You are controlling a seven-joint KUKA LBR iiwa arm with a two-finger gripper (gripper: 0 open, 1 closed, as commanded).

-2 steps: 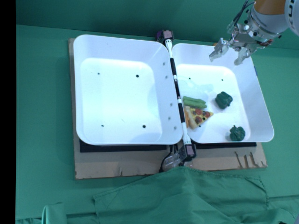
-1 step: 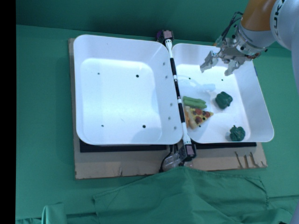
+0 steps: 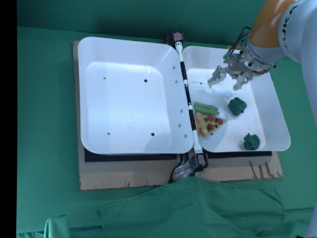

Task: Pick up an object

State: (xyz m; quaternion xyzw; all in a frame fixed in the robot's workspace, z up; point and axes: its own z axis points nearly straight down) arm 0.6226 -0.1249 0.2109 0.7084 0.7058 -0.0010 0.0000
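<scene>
Camera view: your gripper (image 3: 229, 80) hangs over the far part of the right bin (image 3: 277, 128), fingers spread apart and holding nothing, presumably poised to descend. The pickable items lie nearer: two green pepper pieces (image 3: 237, 105) (image 3: 251, 142), a green bean pod (image 3: 206, 108) and a pizza slice (image 3: 208, 123). The left bin (image 3: 99, 53) holds no objects.

Glossy white plastic bins (image 3: 129, 48), matt green cloth (image 3: 44, 108), brown cardboard (image 3: 124, 181)
</scene>
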